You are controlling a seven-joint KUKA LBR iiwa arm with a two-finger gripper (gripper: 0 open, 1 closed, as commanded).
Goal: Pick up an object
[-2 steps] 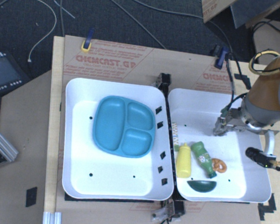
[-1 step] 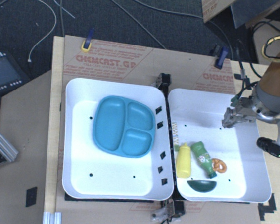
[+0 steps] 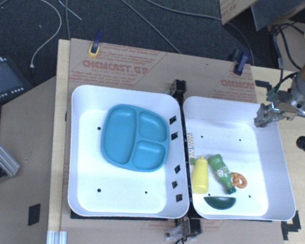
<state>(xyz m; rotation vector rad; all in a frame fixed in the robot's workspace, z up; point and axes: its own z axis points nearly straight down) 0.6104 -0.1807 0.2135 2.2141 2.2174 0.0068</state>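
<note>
Claw (image 3: 262, 118) hovers at far-right rim of right white plastic bin (image 3: 278, 159), finger state can't tell; yellow plastic squeeze bottle (image 3: 200, 174) sits well below-left of claw, beside green bottle (image 3: 221, 171) w/ pretzel (image 3: 238, 181), so centre over it & descend straight.

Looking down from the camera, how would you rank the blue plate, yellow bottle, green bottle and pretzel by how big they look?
1. Blue divided plate, by far.
2. Yellow bottle.
3. Green bottle, close to the yellow one, so that order is unsure.
4. Pretzel.
</note>
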